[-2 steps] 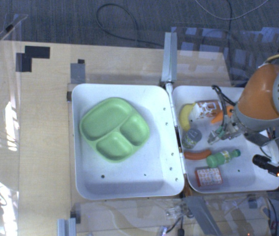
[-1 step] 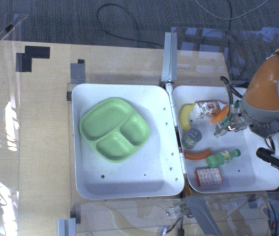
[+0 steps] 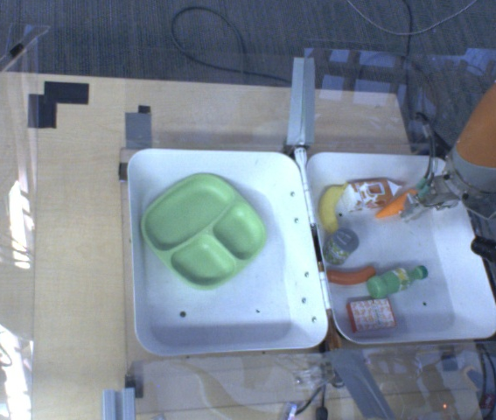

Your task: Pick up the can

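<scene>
The can (image 3: 341,245) lies in the right bin (image 3: 479,309), at the left side of it, close to the wall shared with the left bin (image 3: 156,322). It appears to rest tipped, its round end facing the camera. A banana (image 3: 330,205) sits just above it in the frame, a white and orange carton (image 3: 372,194) beside that, and a red-orange pepper-like piece (image 3: 351,276) just below. Further right lie a green bottle (image 3: 396,280) and a small red box (image 3: 371,314). The left bin holds a green divided plate (image 3: 202,228).

The claw (image 3: 427,198) hangs at the upper right of the right bin, near a carrot (image 3: 393,206), well apart from the can; whether it is wide or narrow cannot be told.

To grasp well, the arm should probably travel left across the bin, centre over the can, and descend between banana and pepper without nudging either
</scene>
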{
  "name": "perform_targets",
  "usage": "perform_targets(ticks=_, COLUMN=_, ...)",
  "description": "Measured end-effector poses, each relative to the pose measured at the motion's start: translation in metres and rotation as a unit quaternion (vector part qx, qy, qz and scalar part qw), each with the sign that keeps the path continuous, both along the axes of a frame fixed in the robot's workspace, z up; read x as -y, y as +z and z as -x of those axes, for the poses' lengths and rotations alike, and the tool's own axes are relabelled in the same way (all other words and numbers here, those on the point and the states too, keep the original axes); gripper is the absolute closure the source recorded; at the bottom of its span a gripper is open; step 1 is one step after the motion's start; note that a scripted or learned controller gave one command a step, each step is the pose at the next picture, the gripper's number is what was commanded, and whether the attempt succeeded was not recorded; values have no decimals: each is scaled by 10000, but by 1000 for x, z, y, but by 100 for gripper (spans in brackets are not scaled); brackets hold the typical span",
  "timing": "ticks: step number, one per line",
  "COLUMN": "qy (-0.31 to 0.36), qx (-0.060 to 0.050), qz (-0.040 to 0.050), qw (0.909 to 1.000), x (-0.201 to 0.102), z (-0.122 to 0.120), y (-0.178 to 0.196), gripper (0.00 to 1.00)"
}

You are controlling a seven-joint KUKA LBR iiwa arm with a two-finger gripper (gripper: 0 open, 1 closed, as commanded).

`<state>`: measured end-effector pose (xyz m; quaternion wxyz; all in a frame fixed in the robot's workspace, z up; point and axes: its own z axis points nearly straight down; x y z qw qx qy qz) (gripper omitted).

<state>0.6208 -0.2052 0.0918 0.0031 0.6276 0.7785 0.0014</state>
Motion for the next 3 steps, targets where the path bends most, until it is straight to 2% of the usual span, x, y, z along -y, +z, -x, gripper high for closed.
perform_targets(ticks=1, qy=535, qx=38, qz=-9, qw=9986, x=-112, z=18, y=-2, gripper=100)
perform_targets(ticks=2, qy=384, qx=5, qz=0, qw=9993, x=-79, z=10, y=30, gripper=100)
perform_targets(ticks=3, qy=-5, qx=8, qz=-3, qw=10000, x=-110, z=2, y=62, gripper=100)
